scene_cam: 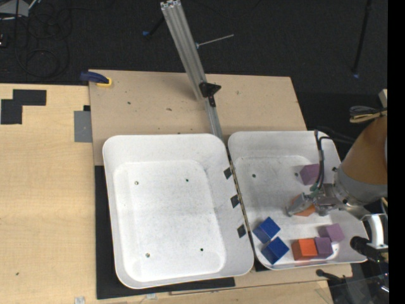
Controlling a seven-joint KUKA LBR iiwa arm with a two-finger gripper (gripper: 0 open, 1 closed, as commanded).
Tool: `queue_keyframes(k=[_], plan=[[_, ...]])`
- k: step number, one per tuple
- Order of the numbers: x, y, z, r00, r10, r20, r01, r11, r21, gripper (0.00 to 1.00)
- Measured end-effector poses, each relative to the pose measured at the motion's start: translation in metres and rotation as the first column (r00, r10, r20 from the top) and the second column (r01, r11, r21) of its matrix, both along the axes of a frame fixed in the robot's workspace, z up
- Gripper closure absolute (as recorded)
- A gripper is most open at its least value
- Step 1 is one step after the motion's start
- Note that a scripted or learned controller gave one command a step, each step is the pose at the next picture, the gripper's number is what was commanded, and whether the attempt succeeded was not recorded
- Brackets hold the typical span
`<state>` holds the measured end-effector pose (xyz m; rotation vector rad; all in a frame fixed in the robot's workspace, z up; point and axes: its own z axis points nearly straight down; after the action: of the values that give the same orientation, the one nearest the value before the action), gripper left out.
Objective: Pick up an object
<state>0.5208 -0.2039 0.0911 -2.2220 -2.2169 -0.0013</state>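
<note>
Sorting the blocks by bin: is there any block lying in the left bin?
No. The left bin shows bare white floor, while the blue blocks and the other blocks all lie in the right bin.

You look down from one camera high above the table (190,100), tilted a bit, with both white bins (126,151) in sight.

Grey arm (354,185), orange band
</note>
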Motion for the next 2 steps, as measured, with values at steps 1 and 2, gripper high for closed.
queue_keyframes(k=[1,2], plan=[[-0.001,-0.001,0.01,1.0,-0.006,-0.002,0.006,1.0,0.001,1.0],[-0.001,0.004,0.053,1.0,0.006,0.002,-0.006,1.0,-0.002,1.0]])
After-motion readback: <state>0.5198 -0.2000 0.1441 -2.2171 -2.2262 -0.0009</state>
